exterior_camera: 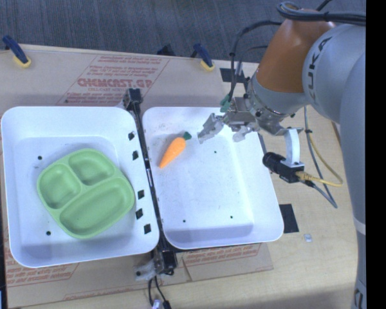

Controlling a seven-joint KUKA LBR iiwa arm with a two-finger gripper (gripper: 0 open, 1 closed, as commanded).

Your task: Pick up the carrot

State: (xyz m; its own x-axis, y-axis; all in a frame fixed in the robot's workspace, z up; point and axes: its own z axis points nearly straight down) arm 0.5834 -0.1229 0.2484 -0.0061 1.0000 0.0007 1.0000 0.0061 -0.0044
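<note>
My fingers [209,129] hang parted, holding nothing, just right of center frame, angled toward the carrot [173,151] lying loose in the right bin [264,227], ready for approach.

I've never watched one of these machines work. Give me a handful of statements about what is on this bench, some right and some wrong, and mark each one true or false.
1. The carrot lies in the right-hand bin. True.
2. The gripper holds the carrot. False: the carrot lies on the bin floor, apart from the gripper, which is to its right.
3. A green divided plate sits in the left-hand bin. True.
4. The carrot rests on the green plate. False: they are in different bins.
5. The arm reaches in from the left of the view. False: it comes in from the right.
</note>
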